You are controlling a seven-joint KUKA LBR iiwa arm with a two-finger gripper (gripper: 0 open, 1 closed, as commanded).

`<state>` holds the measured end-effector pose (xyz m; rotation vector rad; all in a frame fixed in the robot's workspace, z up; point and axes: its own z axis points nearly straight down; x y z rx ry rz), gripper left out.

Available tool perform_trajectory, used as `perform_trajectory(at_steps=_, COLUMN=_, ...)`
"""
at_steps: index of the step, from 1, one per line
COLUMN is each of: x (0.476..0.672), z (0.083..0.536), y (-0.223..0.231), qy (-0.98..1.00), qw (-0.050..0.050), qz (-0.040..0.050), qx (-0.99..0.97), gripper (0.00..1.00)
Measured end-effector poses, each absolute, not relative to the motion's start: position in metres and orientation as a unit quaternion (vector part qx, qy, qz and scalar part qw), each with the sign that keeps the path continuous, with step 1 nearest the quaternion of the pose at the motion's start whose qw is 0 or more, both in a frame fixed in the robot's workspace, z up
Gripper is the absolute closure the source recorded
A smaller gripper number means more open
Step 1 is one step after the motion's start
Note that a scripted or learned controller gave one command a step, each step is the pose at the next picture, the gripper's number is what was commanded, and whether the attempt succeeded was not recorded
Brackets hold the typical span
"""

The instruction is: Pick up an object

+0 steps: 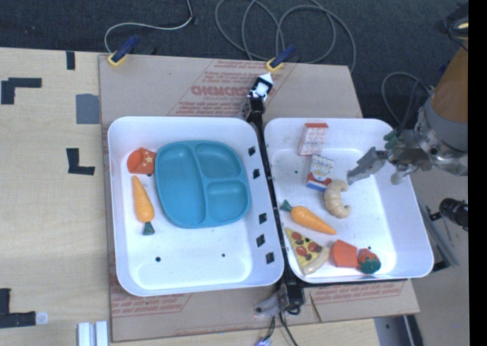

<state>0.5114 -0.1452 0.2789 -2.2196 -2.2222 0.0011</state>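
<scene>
A sheet of brown cardboard (221, 92) printed with red lettering, too blurred to read in full, lies beneath two shallow white bins on the bench. The left bin (190, 272) holds a blue divided plate (202, 183), with a red toy tomato (141, 160) touching its upper left edge and an orange toy carrot (142, 201) lying just beside it along the bin's left wall. The right bin (402, 223) carries more toy food: a small pink-and-white carton (313, 138) near the top, a second white packet (320, 171) with blue and red markings below it, neither label legible, and a pale croissant (336, 200) just beneath the packet. A second carrot (310, 219) lies near the bin's middle, with a pizza slice (307, 250), an orange-red block (344, 253) and a strawberry (369, 260) along the lower edge. The grey gripper (377, 169) reaches in from the right over the right bin, its two fingers spread apart and gripping nothing, the left finger (364, 165) hanging just right of the packet and above the croissant. Yellow-and-blue clamps (122, 49) pin the cardboard's far edge, and cables (274, 21) loop on the dark floor beyond.
</scene>
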Motion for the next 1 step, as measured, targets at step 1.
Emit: perform_trajectory(at_steps=1, x=0.4991, z=0.0861, y=-0.1494, qy=-0.707, qw=-0.001, qz=-0.0008, qx=-0.707, gripper=0.0)
